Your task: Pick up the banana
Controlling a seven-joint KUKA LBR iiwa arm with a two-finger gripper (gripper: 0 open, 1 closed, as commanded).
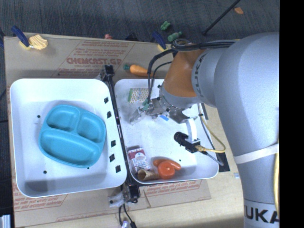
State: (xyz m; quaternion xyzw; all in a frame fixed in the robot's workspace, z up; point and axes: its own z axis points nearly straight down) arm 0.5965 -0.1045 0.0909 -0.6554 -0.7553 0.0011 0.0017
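Observation:
My gripper (146, 109) is down in the right bin (209, 171), near its upper left part, just below a green and white sponge-like block (137, 95). The grey arm with its orange band (183, 77) comes in from the right and covers the middle and right of that bin. The wrist hides whatever lies under it.
At the right bin's front are a red packet (137, 156), a brown cone (147, 175) and an orange-red round toy (166, 168). The left bin (19, 127) holds a blue divided tray (72, 134). An orange carrot-like toy (138, 70) lies on the bench behind the bins.

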